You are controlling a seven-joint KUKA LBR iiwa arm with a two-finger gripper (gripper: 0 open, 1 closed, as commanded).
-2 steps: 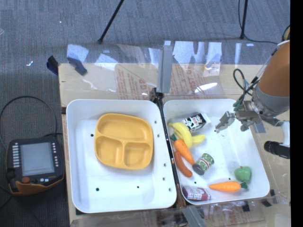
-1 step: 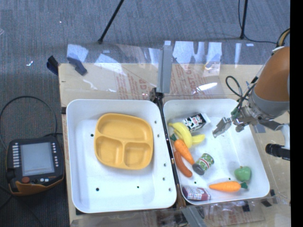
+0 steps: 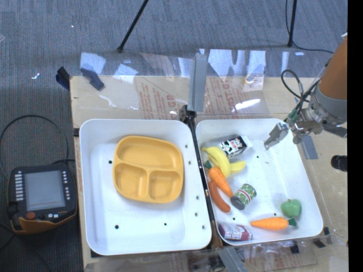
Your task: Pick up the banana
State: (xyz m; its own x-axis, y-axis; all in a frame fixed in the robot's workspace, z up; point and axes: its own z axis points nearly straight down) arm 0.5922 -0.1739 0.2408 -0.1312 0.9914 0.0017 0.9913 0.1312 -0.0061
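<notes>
Grey arm (image 3: 332, 98), orange band, black cables, metal tool (image 3: 283, 134).

A robotics lab — teach pendant (image 3: 41, 200), tripod legs (image 3: 135, 19), taped bench (image 3: 142, 98).

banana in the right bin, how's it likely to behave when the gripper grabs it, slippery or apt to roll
The banana looks like smooth, glossy plastic, so the fingers may slip on it. Its curved shape probably makes it pivot rather than roll. It lies against a carrot and close to the milk carton, so a nudge would likely shift those too. The gripper hovers to its right.
</notes>
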